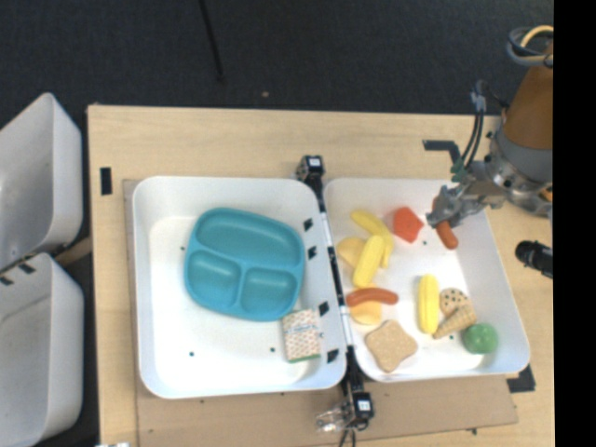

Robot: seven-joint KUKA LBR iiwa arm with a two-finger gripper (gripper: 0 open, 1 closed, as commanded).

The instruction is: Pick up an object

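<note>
My gripper hangs over the upper right corner of the right bin, on the grey arm with the orange band. A small red sausage-shaped piece lies right at its tip, partly covered by it; I cannot tell whether it is held. Just left of it sits a red-orange block. Further left are two yellow bananas. Lower in the bin lie a hot dog, a yellow corn cob, a cookie, a cone, a green ball and a bread slice.
The left bin holds a blue divided plate and a small patterned packet at its lower right corner. A ridge with black clips separates the bins. White boxes stand beside the bench on the left.
</note>
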